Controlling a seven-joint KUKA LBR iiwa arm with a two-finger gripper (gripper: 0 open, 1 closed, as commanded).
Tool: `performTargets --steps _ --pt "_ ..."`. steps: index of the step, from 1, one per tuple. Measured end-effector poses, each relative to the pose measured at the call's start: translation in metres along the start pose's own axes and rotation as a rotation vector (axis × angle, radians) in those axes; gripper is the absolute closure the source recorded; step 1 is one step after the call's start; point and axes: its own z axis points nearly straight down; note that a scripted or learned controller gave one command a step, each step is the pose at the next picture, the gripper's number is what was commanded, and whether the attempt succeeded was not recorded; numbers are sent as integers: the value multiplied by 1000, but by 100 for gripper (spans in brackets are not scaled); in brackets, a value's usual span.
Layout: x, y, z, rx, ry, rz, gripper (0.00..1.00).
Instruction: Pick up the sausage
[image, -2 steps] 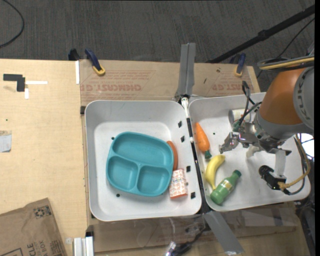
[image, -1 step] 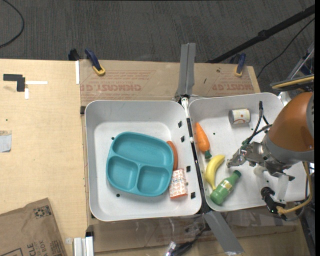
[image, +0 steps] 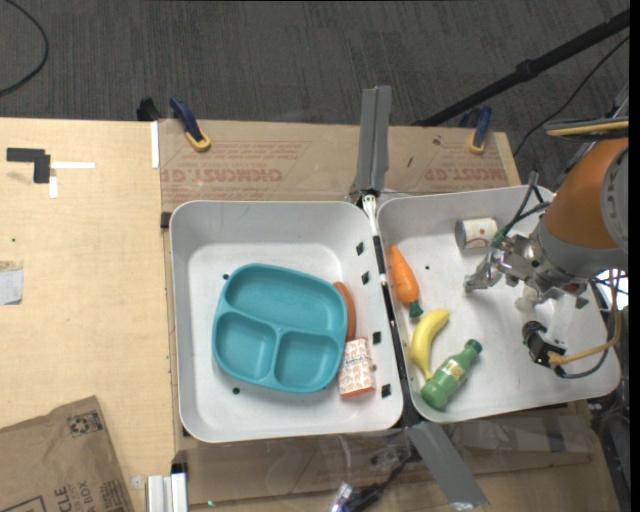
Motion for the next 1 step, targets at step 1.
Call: performTargets --steps 1 --pt "-3 -68 0 -7 -4 115 0"
